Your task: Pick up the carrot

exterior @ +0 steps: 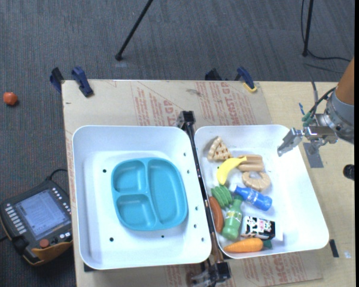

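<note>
A shallow white left bin [84, 160] holds a turquoise three-compartment plastic tray [149, 193] at its middle; the shallow white right bin [299, 190] carries a tan waffle-like toy [216, 149] toward its far-left corner, a yellow toy banana [228, 170], a tan ring-shaped toy [255, 180], a blue plastic bottle [254, 198], a green bottle [232, 222] and a black-and-white patterned small carton [258, 226] near the near edge; blue clamps [82, 81] grip the bench [161, 100] along its far edge; a grey handheld pendant [36, 218] lies on the floor beside the bench's left edge; a small orange ball [11, 98] rests on the carpet.
</note>
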Controlling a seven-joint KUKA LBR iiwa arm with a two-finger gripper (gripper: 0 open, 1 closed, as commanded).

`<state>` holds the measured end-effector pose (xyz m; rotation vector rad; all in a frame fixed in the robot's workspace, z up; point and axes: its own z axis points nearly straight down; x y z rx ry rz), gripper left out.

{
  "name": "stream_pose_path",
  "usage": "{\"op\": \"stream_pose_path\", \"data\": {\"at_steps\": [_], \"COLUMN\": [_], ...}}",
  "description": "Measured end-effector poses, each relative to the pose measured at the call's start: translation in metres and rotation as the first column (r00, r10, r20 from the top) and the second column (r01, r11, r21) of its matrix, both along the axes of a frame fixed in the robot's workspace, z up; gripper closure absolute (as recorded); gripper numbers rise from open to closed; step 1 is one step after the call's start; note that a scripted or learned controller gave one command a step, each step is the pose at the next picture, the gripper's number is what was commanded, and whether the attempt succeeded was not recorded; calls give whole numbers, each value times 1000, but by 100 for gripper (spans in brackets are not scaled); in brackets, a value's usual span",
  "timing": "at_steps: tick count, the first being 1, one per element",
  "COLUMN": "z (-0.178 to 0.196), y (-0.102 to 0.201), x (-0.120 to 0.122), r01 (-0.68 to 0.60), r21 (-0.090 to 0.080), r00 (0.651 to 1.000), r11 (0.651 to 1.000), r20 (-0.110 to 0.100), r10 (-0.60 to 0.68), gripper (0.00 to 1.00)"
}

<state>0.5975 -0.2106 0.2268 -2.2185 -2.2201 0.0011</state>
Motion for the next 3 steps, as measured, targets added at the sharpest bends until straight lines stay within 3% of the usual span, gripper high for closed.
{"op": "stream_pose_path", "data": {"at_steps": [1, 2, 3], "z": [-107, -56, -140], "y": [46, 86, 120], "x": [-94, -41, -81], "r01": [-13, -213, -411], "r21": [2, 0, -1], "r00": [1000, 977, 912], "r11": [1000, 977, 912], "r20": [-3, 2, 1], "r10": [13, 213, 411], "gripper": [0, 0, 0]}}
